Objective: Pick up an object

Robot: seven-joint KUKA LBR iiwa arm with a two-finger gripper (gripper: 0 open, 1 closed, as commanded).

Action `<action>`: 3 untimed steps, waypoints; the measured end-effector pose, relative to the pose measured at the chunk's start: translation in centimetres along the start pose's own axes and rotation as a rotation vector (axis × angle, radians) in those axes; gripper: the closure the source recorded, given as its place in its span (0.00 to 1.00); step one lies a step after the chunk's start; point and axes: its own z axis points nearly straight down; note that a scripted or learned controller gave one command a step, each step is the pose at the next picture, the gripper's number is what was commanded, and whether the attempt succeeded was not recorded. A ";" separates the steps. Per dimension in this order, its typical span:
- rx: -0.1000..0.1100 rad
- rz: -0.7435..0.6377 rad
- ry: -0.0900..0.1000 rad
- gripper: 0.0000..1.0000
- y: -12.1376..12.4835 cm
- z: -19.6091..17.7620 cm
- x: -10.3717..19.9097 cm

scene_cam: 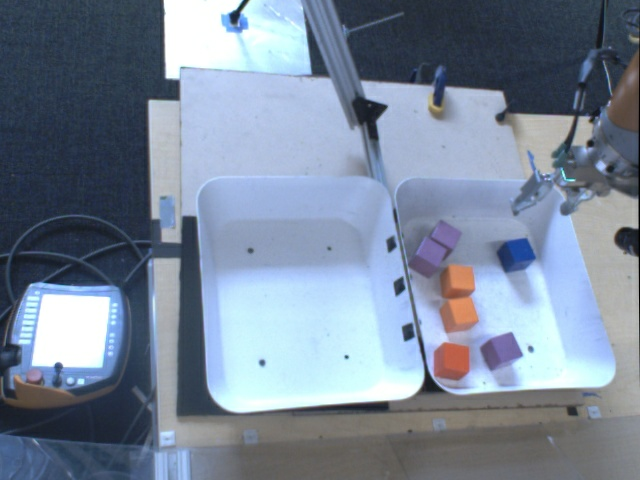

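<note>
Hovering over the far right corner of the right bin (590, 298), my gripper (545, 193) hangs above the rim with nothing between its fingers; whether they stand apart or together I cannot tell from this slant, so I would spread them wide before descending. Nearest to me is the blue cube (516, 254), sitting alone toward the bin's right wall in its far half, well apart from its neighbours; I judge it the sensible target, since both fingers can drop past its sides without nudging anything.

Further in, two purple cubes (437, 247) touch one another near the bin's left wall at the far end; two orange cubes (458, 297) stand just beside each other along the middle; a third orange cube (452, 360) and a purple cube (501, 349) sit near the bin's near edge. Those crowded pairs look awkward; a finger would likely land on the neighbour.

To do this well, I should centre over the blue cube, turn my wrist so the fingers line up with two flat faces, not corners, go down until the tips are below its top, close squarely, then lift straight; the right wall is near, so I would keep my outer finger clear of it. The left bin (215, 268) lies beyond.
</note>
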 end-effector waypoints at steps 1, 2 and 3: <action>-0.004 -0.002 -0.002 0.00 0.1 -0.3 0.0; -0.001 -0.001 -0.001 0.00 0.5 3.9 -0.1; 0.000 -0.001 0.000 0.00 0.2 8.3 0.6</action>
